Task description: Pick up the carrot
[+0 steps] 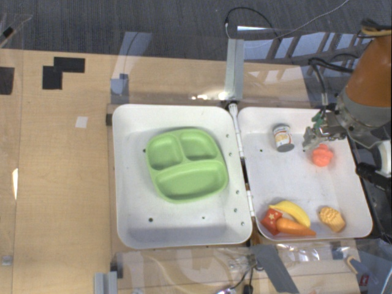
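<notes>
Reaching in from the right, the hand (318, 133) hangs over the upper right part of the right bin (263, 179), carried by the grey arm with its orange band (370, 72) showing above the wrist. Whether it is apart or together cannot be told from this slanted look down, since the tips blur into dark metal, and nothing can be seen gripped in it. Just below and slightly right of the hand lies a round orange-red fruit (322, 156), very near the tips, though contact cannot be made out. To the left of the hand, a small tin can (282, 138) rests on the bin floor, apart from the fruit. The carrot (294, 228) lies well apart from the hand, down in the bin's lower part near the front wall, stretched out roughly left to right. It touches a red strawberry-like piece (270, 219) at its left end, and a yellow banana (294, 212) curves just above it, pressed close to both. Right of that cluster, a little apart, sits a yellow corn cob piece (331, 218). Across the shared wall, the left bin (131, 182) holds a green divided plate (185, 164) with three compartments, set near its middle. Both bins rest side by side on the light wooden desk (55, 176), which carries black markings (61, 71) toward its upper left.
</notes>
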